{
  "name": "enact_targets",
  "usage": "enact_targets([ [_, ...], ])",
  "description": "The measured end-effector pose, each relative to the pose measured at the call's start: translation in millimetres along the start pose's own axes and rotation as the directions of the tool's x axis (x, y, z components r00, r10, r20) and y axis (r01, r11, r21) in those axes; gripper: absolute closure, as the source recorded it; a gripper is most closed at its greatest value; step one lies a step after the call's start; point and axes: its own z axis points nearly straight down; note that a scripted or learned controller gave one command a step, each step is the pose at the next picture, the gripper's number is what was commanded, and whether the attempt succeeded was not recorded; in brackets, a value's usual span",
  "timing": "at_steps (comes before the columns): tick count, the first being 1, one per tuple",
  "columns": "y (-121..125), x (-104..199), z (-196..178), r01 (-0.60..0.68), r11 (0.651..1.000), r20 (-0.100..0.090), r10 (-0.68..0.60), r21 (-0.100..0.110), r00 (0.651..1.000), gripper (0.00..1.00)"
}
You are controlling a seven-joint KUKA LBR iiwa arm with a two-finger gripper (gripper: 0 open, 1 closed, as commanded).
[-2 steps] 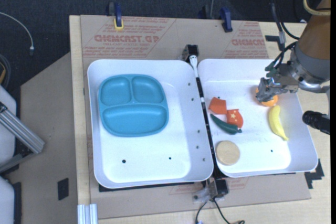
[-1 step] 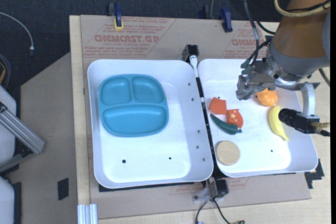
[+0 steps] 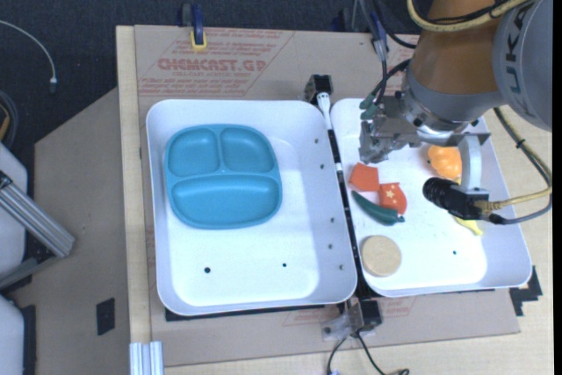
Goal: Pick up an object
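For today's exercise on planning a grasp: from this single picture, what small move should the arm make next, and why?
Probably a short drop straight down. The tool hangs in the right bin, just above the orange-red block, with nothing seen between it and the block. The red and green pepper lies close, so a straight descent seems safest.

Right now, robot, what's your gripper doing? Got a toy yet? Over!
Gripper low in right bin, nothing seen held. Orange block just below it. Red-green pepper and round disc close by.
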Motion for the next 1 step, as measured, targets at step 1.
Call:
enact_targets([
  [1, 7.3, 53.1, 21.6, -0.001, 1.000, 0.000, 0.001, 0.005, 1.000, 1.00],
])
